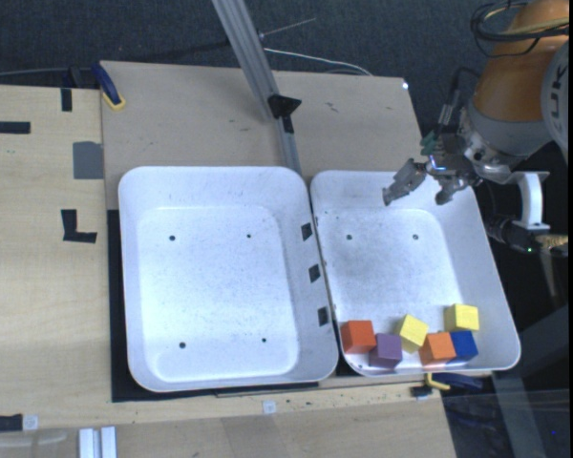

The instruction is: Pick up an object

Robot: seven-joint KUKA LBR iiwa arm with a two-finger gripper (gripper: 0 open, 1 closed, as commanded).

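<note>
Six small blocks sit bunched along the near edge of the right bin point(477, 256): an orange block point(357, 335), purple block point(388, 348), yellow block point(413, 330), a second orange block point(437, 347), a blue block point(463, 345) and another yellow block point(461, 317). None is lifted. Over the bin's far end, well apart from them, hangs the hand point(422, 189), its fingers spread and nothing between them. So the picking looks all to do. Beside it the left bin point(210, 275) rests on the wooden desk point(191, 113), a metal pole point(253, 55) slanting across.
</note>
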